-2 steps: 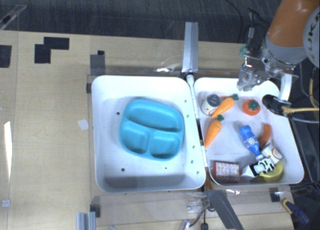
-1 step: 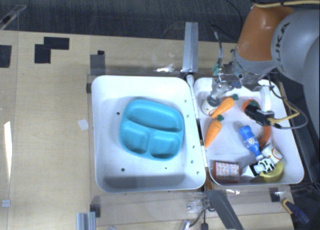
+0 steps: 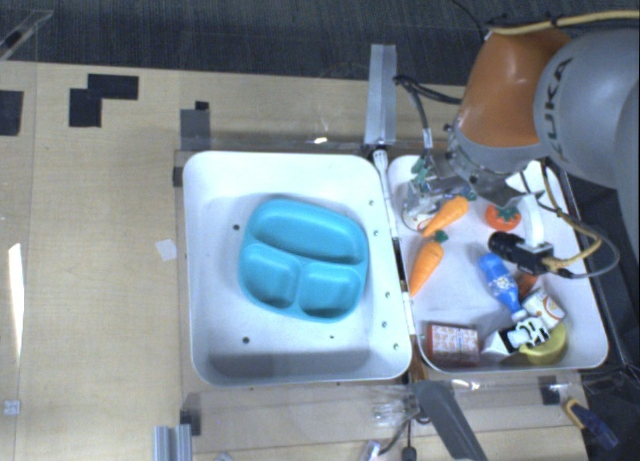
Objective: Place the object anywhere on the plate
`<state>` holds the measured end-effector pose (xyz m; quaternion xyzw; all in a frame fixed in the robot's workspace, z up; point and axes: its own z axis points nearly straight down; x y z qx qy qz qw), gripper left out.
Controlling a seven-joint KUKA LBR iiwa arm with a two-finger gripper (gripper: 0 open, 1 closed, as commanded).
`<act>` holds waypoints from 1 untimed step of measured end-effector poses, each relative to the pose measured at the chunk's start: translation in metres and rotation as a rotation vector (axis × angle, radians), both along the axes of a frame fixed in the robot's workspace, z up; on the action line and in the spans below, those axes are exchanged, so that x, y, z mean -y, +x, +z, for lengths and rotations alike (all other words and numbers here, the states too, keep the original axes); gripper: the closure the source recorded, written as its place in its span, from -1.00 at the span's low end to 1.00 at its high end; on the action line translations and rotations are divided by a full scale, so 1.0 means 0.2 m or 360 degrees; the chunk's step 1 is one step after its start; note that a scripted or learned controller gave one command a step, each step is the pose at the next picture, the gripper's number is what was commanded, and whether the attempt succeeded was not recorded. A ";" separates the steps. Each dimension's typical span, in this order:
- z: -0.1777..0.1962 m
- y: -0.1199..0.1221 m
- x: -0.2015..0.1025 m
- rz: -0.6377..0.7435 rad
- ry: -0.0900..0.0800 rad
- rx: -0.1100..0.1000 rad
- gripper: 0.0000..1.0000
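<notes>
A blue plate with three compartments lies in the left white bin. In the right bin my gripper is low at the far left corner. An orange carrot lies right under and beside the gripper, tilted toward the back right. I cannot tell whether the gripper is touching it. A second carrot lies just in front, pointing toward the front left. The arm hides the bin's back part.
The right bin also holds a small orange-red tomato-like thing, a blue bottle, a brown box, a black-and-white item and a yellow piece. A rim divides the two bins.
</notes>
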<state>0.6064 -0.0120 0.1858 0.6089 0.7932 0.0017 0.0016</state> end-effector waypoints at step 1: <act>0.06 -0.18 0.00 -0.0088 0.0001 -0.0001 1.00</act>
